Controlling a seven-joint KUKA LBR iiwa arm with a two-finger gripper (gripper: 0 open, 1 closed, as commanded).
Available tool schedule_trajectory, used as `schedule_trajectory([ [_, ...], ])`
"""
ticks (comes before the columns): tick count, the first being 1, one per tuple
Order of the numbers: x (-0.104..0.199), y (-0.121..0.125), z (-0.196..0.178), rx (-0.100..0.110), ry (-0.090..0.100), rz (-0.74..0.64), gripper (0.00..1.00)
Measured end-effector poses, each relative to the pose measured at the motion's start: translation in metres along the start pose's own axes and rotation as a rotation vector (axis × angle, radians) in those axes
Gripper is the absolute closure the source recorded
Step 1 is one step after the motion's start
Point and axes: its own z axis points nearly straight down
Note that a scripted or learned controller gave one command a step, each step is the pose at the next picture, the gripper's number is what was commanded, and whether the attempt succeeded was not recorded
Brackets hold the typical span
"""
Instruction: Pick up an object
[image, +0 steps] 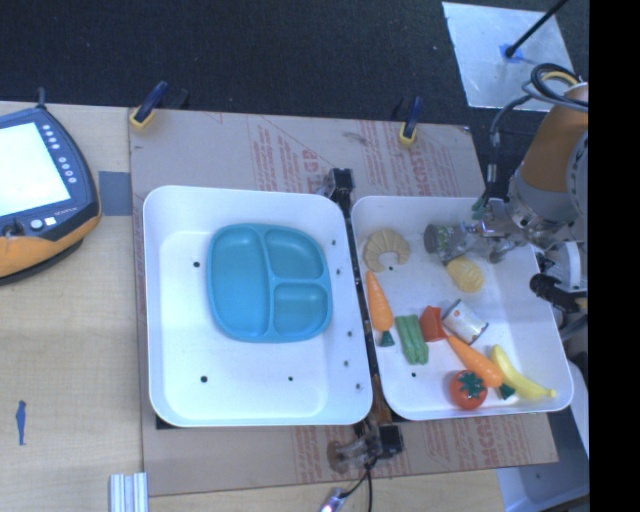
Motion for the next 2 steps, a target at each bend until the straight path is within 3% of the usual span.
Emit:
schedule_trajectory([
  [2, 0.04, -0.001, -0.001, -0.007, -0.004, 0.002, 0.0],
])
